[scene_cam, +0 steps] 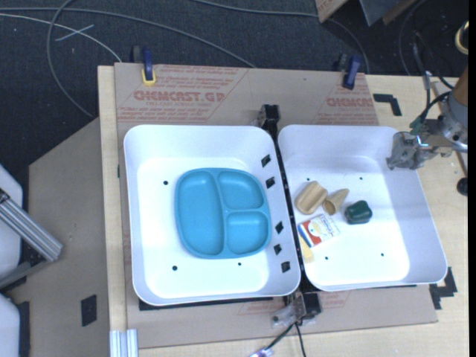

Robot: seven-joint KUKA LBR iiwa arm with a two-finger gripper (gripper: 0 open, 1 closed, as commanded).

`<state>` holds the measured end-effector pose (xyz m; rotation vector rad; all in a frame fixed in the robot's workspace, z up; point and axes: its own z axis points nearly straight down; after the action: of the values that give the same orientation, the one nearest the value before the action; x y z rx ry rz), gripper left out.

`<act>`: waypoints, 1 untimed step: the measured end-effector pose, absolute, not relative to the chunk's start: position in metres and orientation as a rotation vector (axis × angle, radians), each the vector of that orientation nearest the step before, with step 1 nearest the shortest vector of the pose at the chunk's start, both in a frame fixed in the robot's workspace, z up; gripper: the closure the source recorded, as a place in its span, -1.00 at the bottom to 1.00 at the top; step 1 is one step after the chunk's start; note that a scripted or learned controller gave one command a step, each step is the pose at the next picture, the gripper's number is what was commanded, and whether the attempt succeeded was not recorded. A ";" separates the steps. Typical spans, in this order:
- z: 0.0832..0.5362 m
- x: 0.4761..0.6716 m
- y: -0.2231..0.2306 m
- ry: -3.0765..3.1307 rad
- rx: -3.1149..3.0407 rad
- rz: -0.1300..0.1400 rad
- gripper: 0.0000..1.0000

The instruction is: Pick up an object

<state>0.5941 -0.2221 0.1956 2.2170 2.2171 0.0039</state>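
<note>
The bench [193,95] occupies the centre of the frame and carries two shallow white bins side by side. The left bin [141,199] sits at centre left; the right bin [401,244] sits at centre right. Their inner walls touch along a line fitted with small black clips.

Left bin contents: one blue plate [222,212] with three compartments, lying flat near the middle of the bin floor.

Right bin contents, all grouped in the left half of the bin:
- A tan wooden block [310,196], rounded, lying just right of the dividing wall.
- A smaller tan cone-shaped piece [336,200], just beside the block on its right, touching or nearly touching it.
- A dark green object [358,213], lower right of the cone, apart from it.
- A small card [317,231] printed in red, white and blue, lying flat below the block, with a small yellow piece [307,255] near its lower left corner.

The gripper [405,155] is at the upper right of the frame, over the upper right corner of the right bin, well apart from all the objects. Nothing is between its fingers. Whether it is wide or narrow cannot be told at this angle.

Two clamps, one yellow-and-blue [149,67] and one blue [351,71], stand at the top edge of the bench.
</note>
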 end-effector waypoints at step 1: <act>0.220 0.595 -0.222 2.220 2.218 0.003 1.00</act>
<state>0.5950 -0.2223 0.2204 2.2184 2.2196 0.0031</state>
